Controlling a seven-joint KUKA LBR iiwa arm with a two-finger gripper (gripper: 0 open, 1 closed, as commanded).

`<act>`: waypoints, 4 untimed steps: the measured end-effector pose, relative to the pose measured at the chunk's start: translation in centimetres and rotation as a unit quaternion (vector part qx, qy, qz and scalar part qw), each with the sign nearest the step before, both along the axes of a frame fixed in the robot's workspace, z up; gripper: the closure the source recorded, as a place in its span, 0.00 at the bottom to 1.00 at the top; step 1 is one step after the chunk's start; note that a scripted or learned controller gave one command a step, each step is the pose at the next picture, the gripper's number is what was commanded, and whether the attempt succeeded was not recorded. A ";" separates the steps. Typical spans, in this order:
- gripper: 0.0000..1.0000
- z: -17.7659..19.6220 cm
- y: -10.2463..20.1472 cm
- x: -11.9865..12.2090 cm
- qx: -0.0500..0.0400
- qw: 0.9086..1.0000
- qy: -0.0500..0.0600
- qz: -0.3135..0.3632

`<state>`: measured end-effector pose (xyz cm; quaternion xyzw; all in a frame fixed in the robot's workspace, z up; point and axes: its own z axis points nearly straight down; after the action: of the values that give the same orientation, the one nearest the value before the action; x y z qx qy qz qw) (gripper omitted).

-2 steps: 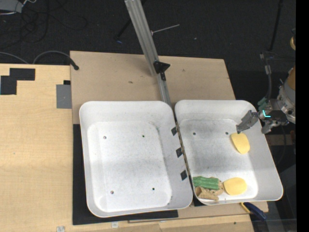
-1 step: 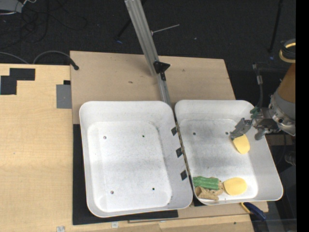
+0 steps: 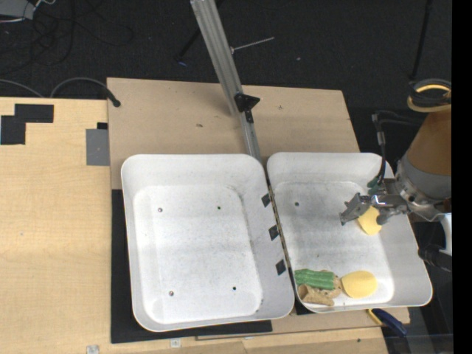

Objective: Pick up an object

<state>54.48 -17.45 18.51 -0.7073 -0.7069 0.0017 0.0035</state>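
Right bin (image 3: 324, 175): small yellow lump (image 3: 370, 224)

1. We saw even, fairly bright light on the two white bins (image 3: 199, 238), with no harsh glare.
2. The left bin's (image 3: 147, 198) floor looked brightest; the right bin's (image 3: 317, 198) floor carried a soft grey shadow.
3. The background beyond the surface (image 3: 295, 116) was dark.
4. Focus was slightly soft and grainy throughout.
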 end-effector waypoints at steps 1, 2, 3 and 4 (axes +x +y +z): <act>0.00 -6.0 0.6 -0.9 0.000 1.000 0.001 0.000; 1.00 -4.7 0.4 -0.8 -0.001 1.000 -0.002 -0.003; 1.00 1.3 0.3 0.1 -0.002 1.000 -0.006 0.001; 1.00 5.0 0.2 0.2 -0.002 1.000 -0.005 0.001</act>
<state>54.64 -17.25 23.53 -0.7068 -0.7074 -0.0005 -0.0009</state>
